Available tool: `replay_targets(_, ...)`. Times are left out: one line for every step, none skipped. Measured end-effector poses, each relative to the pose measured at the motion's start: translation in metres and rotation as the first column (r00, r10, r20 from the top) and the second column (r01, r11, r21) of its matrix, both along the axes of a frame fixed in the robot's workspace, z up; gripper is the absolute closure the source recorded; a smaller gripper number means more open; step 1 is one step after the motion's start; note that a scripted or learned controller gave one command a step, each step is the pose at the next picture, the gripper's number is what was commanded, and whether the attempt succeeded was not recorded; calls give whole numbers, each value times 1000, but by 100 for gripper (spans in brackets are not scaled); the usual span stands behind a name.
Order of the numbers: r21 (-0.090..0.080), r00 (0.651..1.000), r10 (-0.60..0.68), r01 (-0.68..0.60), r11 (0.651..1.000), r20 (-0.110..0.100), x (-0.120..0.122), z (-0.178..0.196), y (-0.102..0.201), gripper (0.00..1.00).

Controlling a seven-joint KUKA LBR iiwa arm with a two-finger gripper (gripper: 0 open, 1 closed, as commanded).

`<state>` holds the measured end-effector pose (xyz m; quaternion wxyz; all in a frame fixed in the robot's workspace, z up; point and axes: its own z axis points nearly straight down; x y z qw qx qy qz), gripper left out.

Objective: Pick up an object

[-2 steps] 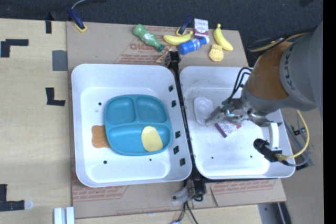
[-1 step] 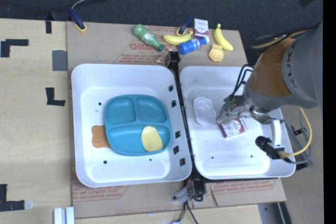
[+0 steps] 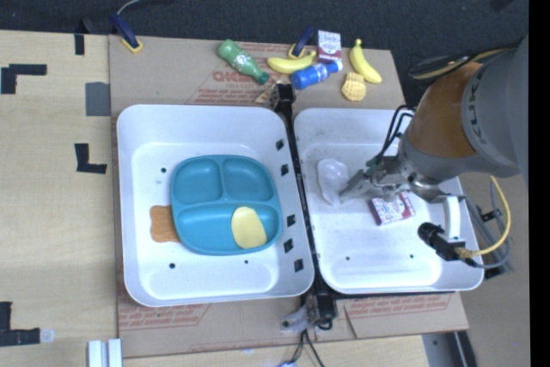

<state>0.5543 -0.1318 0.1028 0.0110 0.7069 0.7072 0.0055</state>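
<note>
Resting on a cardboard-covered bench (image 3: 51, 185), two white bins (image 3: 137, 185); jaws (image 3: 351, 185) state unclear.

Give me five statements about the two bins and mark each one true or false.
1. The blue plate lies in the left bin. True.
2. A yellow piece rests on the plate. True.
3. The gripper is over the left bin. False: it is over the right bin, beside a clear piece.
4. The red and white packet lies outside the bins. False: it lies in the right bin.
5. Two bananas lie on the board behind the bins. True; the second is further right.
</note>
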Motion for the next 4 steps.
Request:
replay_targets(-1, 1000, 0, 0, 1000, -1, -21, -12, 7, 0)
replay_targets(1, 1000, -1, 1, 1000, -4, -21, -2, 7, 100)
replay_targets(6, 1000, -1, 1, 1000, -22, -2, 99, -47, 100)
replay_targets(7, 1000, -1, 1, 1000, -24, -3, 99, -47, 0)
